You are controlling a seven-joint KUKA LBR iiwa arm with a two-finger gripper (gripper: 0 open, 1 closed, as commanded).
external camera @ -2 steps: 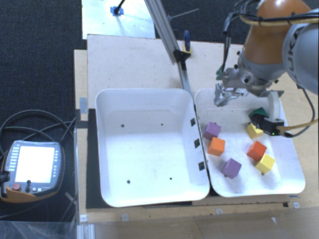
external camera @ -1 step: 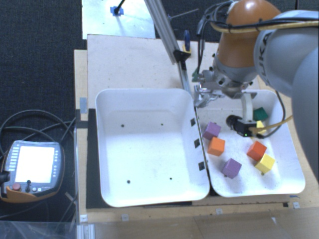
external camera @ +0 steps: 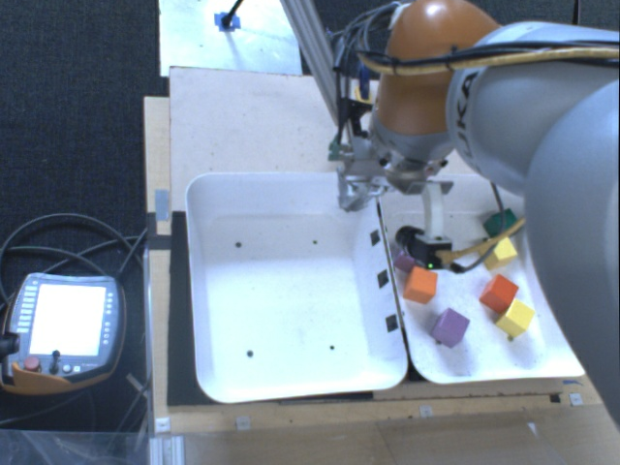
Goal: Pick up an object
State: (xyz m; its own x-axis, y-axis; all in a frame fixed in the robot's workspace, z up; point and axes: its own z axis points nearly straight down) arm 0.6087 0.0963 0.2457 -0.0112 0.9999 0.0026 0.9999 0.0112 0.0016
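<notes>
A teach pendant (external camera: 60,332) with a bright white screen is lying at nine o'clock, off the bench's left edge, with black cables (external camera: 58,235) looping behind it toward eleven o'clock. A bare tan board (external camera: 247,119) is stretching toward twelve o'clock, a paler panel (external camera: 194,17) lying beyond it. A small blue piece (external camera: 228,21) is sitting on that panel.

Two bins side by side on worktop (external camera: 242,124). Left bin (external camera: 291,298) before me; right bin (external camera: 542,356) holds six blocks (external camera: 450,325), clustered near the shared wall. Control pad (external camera: 63,332) well left, off the worktop.
</notes>
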